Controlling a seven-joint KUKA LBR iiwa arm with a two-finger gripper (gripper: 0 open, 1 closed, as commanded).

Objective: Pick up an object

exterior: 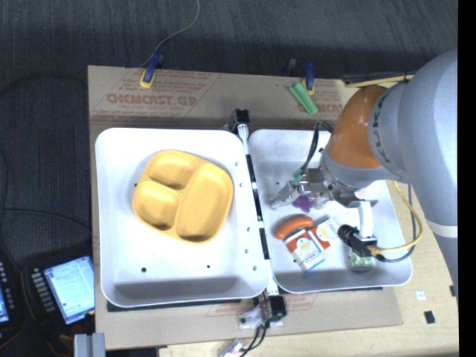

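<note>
My gripper point(296, 190) hangs low over the middle of the right bin point(387, 274), at the end of the grey arm with its orange band. A small purple thing point(302, 202) lies right under it, partly hidden, and I cannot see whether the two touch. Just in front lies an orange-red sausage-shaped toy point(294, 225). Beside that rests a small red, white and blue carton point(309, 248). A large yellow bread-like lump point(183, 193) fills the middle of the left bin point(119, 274).
The two bins meet at a black-clipped divider point(254, 199). A green peg point(303, 98) and blue clamps point(152, 69) sit on the cardboard behind the bins. The arm's bulk covers the right bin's far right corner.
</note>
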